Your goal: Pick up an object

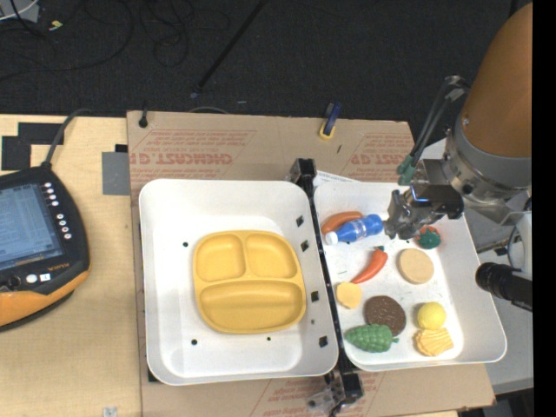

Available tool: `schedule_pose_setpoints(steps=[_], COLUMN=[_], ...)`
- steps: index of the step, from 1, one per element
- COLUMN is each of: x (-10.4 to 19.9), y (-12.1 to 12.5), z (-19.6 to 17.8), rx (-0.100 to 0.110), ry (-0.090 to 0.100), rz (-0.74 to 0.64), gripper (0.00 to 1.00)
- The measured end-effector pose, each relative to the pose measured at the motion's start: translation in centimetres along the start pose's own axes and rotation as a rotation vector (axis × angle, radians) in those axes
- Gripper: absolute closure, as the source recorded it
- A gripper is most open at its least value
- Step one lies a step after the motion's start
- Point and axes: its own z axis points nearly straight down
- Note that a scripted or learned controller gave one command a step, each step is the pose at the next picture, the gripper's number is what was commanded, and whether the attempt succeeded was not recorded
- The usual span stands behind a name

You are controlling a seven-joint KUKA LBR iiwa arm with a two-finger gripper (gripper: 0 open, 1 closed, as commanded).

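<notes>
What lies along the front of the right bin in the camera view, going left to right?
Green toy vegetable → brown round piece → yellow ridged piece, with a yellow ball-like toy just behind it.

Glossy yellow plastic tray [248,282]; matt cardboard sheet [217,150].

Right bin [486,341] crowded with toy food, left bin [165,233] open around yellow tray [248,281]
</notes>
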Motion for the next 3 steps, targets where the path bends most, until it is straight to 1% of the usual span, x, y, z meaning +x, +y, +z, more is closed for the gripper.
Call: schedule_pose_setpoints(steps=[1, 2, 3], x=[8.1, 2.4, 8.2], y=[-0.1, 0.0, -0.1], z=[2.1, -2.6, -2.7], rx=[0.006, -0.002, 0.002], ry=[0.002, 0.001, 0.003], rz=[-0.013, -0.002, -0.011], gripper=[1.0, 1.0, 1.0])
